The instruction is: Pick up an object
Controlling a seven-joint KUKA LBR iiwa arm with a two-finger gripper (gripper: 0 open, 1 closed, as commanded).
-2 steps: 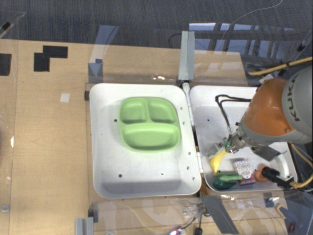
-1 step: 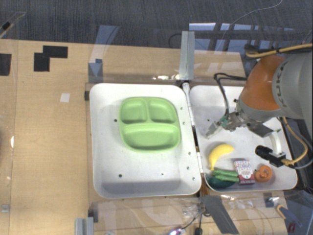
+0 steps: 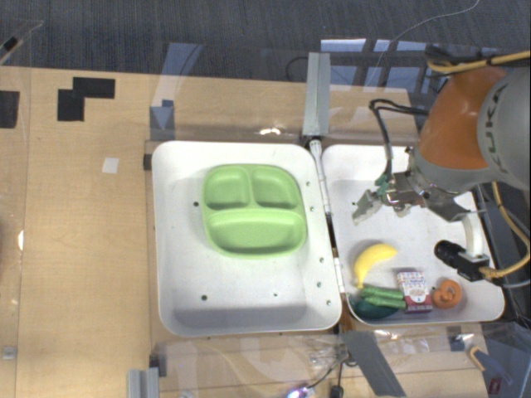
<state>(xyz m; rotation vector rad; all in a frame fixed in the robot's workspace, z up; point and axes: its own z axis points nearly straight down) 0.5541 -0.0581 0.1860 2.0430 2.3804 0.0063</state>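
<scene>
Reaching into the right bin (image 3: 489, 305), the gripper (image 3: 367, 206) hangs above bare floor with nothing between its fingers; whether they stand apart or together you cannot tell. Your candidates lie near the front wall: a banana (image 3: 372, 260), a green vegetable (image 3: 380, 298), a small carton (image 3: 413, 288) and an orange fruit (image 3: 448, 293). Judged from this, nothing is yet lifted; choosing, descending and grasping remain. The left bin (image 3: 178, 305) bears a green divided plate (image 3: 252, 208).
</scene>
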